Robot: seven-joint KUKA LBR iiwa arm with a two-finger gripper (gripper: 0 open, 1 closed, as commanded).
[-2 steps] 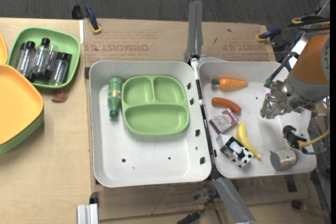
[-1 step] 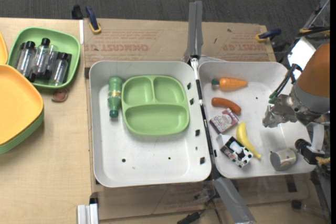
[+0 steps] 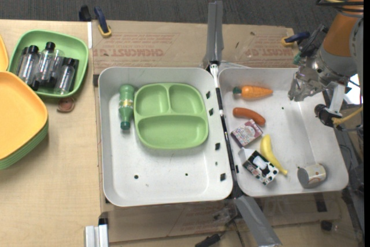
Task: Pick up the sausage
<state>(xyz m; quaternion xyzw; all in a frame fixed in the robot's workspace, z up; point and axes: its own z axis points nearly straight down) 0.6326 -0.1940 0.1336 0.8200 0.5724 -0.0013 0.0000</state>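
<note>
The sausage [image 3: 249, 115] is a short red-orange link lying flat in the right bin [image 3: 324, 124], left of the bin's middle and just below an orange carrot [image 3: 252, 91]. My gripper [image 3: 299, 91] hangs over the bin's far right corner, well to the right of the sausage and apart from it. Nothing shows in its grasp. The grey arm with its orange band [image 3: 341, 32] rises behind it at the right edge.
Near the sausage lie a pink packet [image 3: 246, 134], a banana [image 3: 270, 153], a black-and-white toy [image 3: 260, 168] and a grey roll [image 3: 312, 174]. The left bin [image 3: 167, 182] holds a green divided plate [image 3: 171, 115] and a green bottle [image 3: 125, 106].
</note>
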